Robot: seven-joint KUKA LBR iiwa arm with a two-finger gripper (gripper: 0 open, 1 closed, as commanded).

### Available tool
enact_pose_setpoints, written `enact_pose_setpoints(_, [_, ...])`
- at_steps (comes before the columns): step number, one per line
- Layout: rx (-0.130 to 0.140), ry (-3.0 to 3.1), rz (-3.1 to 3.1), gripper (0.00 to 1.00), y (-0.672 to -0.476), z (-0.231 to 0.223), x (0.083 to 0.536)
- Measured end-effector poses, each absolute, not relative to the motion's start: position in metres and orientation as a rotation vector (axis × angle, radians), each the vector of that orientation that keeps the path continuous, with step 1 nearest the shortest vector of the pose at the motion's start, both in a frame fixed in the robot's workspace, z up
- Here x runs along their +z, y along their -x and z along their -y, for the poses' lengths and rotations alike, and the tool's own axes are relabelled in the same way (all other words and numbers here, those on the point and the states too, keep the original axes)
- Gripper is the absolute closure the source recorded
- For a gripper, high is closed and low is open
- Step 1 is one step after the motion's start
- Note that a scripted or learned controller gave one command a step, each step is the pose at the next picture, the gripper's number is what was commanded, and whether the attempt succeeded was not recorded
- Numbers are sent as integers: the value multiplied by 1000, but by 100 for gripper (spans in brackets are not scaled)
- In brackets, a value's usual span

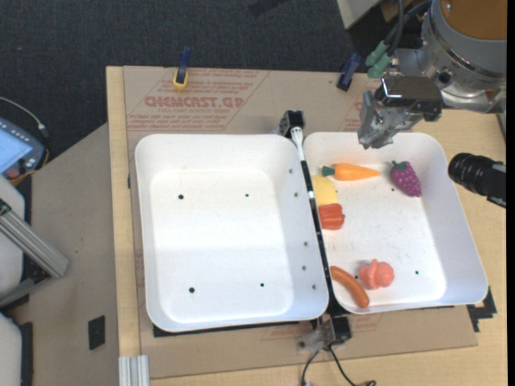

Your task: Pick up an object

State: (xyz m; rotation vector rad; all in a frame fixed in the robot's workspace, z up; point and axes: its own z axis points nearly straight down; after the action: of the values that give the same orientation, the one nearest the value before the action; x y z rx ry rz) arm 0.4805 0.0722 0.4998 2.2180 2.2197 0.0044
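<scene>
Hovering claw (375, 139) above right bin's (451, 240) back rim, opening indiscernible, touching nothing.

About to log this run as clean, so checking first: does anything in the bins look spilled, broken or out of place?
Nothing stands out. The carrot, grapes, yellow piece, red pepper, sausage and pink toy all lie inside the right bin. The gripper hangs above its far edge.

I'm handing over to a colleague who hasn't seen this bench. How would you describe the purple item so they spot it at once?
Look at the right-hand white bin, the one under the gripper. Near its far right corner lies the purple grape bunch, just right of the orange carrot. It is the only purple, knobbly piece; every other item there is orange, red, yellow or pink.
</scene>
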Motion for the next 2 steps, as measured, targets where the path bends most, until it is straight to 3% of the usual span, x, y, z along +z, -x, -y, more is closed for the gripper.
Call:
enact_pose_setpoints(1, [8, -2216, -2219, 100, -481, -73, 510])
enact_pose_setpoints(2, [-7, -2226, -2221, 100, -485, -68, 481])
